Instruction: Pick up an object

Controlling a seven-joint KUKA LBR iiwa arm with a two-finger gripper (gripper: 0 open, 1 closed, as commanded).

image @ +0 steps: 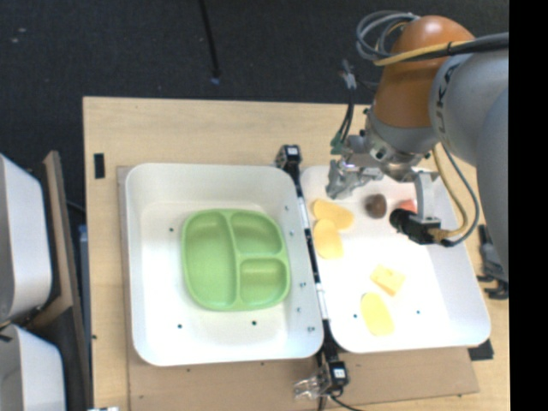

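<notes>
**Arm low over the far end of the right bin**

Nearest the camera, at the counter's [103,315] front edge, a small black-and-metal clamp [324,379] sits at the seam between the two white bins. In the right bin [445,315] the closest pieces are a pale yellow oval slice [377,313] and, just behind it, a yellow wedge [388,279] — the two lie near each other but apart. The left bin [154,332] carries a green divided tray [234,258], lying flat near its middle with three compartments.

Farther back in the right bin, close to the dividing rim, two more yellow pieces [330,227] lie touching or overlapping, one behind the other. Beyond them a small dark brown round object [375,205] rests on the bin floor, with a bit of red-orange [408,205] just to its right, partly hidden by a black fitting on the arm.

The gripper [344,178] hangs over the bin's far left corner, just beside the farther yellow piece — whether it is released or clenched cannot be told from this slant, and nothing is seen within it. Behind rises the grey arm [479,101] with its orange band [415,67].
</notes>
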